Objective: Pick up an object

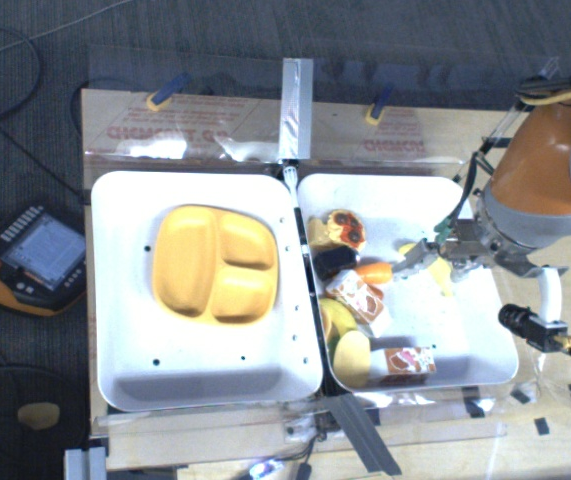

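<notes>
The right bin [465, 368] holds several toy food items along its left side. Among them are a round brown and red piece [345, 228], a dark piece [333, 260], an orange piece [373, 271] and a red and white packet [357, 296]. Nearer the front lie a green-yellow fruit [336, 318], a yellow fruit [353, 356] and a red-brown packet [408, 360]. My gripper [413, 256] hangs low over the middle of this bin, just right of the orange piece. Nothing is visibly held.
The left bin [125, 368] holds a yellow divided tray [215, 263]. A small yellow item [443, 274] lies under the wrist. The grey arm with its orange band [535, 173] covers the right bin's far right side. A handheld controller [30, 258] lies off the bench at left.
</notes>
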